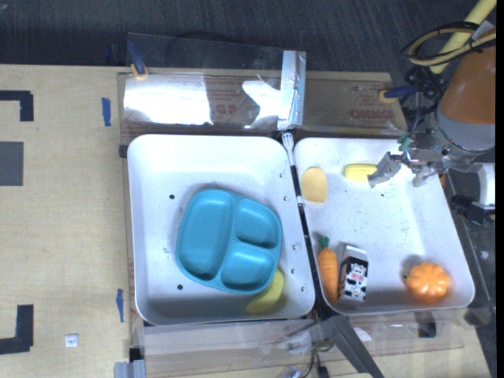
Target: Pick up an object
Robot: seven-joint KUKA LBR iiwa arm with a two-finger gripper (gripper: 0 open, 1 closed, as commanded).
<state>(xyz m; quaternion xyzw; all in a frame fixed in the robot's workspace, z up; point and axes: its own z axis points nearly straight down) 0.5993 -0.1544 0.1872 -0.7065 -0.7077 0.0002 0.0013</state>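
The hand (402,169) hovers released and empty in the right bin (457,235), so the reaching step is on; the yellow piece (360,172), at its 9 o'clock, needs a short approach and descent.

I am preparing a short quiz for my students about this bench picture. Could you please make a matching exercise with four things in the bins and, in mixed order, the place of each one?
Things:
1. blue divided plate
2. orange pumpkin
3. carrot
4. milk carton

Places:
A. right bin, near corner on the arm's side
B. between the carrot and the pumpkin
C. left bin
D. right bin, along the wall beside the left bin

Pairs: 1-C, 2-A, 3-D, 4-B
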